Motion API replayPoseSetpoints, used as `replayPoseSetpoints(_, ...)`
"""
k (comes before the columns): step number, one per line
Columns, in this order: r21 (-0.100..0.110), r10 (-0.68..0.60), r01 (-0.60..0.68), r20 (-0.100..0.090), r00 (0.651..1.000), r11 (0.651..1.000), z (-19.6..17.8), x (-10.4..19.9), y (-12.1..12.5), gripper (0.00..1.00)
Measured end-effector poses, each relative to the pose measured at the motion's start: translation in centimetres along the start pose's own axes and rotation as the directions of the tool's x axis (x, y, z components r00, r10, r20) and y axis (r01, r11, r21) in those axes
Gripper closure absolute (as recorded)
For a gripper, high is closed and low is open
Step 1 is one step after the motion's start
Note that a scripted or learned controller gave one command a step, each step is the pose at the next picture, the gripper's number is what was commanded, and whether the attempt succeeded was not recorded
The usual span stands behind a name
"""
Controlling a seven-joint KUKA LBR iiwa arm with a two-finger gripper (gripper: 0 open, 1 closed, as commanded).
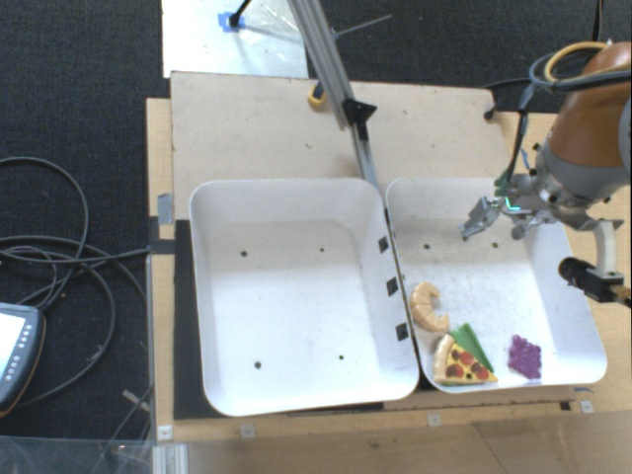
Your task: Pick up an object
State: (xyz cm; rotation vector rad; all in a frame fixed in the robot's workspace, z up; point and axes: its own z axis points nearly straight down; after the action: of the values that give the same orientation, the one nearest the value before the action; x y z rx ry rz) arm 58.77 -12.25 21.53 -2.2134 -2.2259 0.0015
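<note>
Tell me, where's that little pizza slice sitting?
The pizza slice lies in the right bin, near its front edge, just below the croissant.

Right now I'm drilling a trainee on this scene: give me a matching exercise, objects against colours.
Objects:
1. croissant
2. pizza slice
3. grape bunch
4. right bin

Colours:
A. purple
B. white
C. pale tan
D. yellow with red spots

Pairs: 1-C, 2-D, 3-A, 4-B

Fixed overhead camera, slanted down over both bins (296,191).
</note>
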Motion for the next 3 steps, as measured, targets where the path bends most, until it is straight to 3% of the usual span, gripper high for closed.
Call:
replayPoseSetpoints(1,-0.004,0.002,-0.002,0.001,1.000,1.000,-0.2,0.0,0.1,0.00)
replayPoseSetpoints(3,0.001,0.006,-0.006,0.000,1.000,1.000,10.0,1.4,-0.9,0.00)
